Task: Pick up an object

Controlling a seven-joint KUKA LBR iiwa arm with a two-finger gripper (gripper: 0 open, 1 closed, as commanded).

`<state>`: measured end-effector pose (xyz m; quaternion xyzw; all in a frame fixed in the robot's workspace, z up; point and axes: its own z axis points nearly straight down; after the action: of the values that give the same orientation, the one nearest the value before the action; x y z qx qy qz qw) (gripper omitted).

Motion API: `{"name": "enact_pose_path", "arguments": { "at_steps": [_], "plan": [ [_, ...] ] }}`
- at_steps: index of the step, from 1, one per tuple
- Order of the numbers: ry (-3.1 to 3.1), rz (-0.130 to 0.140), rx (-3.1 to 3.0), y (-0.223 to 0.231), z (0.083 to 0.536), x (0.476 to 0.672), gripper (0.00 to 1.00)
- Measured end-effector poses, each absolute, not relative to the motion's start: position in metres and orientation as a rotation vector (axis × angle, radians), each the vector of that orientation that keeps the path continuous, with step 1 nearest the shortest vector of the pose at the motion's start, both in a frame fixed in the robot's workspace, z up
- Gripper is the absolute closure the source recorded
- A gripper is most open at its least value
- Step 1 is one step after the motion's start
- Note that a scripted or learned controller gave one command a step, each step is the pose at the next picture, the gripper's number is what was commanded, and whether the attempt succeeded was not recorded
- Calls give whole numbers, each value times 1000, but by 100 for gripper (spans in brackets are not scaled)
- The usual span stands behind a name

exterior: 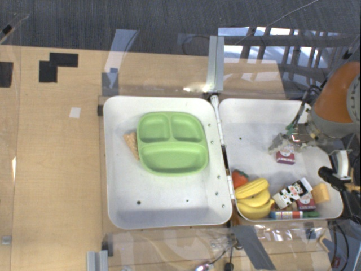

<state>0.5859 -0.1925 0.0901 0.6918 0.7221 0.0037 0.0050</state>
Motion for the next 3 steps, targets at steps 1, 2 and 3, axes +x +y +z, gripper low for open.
{"name": "enact_pose_path", "arguments": {
  "at_steps": [1, 2, 3],
  "plan": [
    [2260, 20, 2159, -191, 102, 589, 100],
    [2192, 7, 2243, -138, 202, 566, 100],
    [2005, 7, 2411, -143, 324, 587, 100]
  ]
}}
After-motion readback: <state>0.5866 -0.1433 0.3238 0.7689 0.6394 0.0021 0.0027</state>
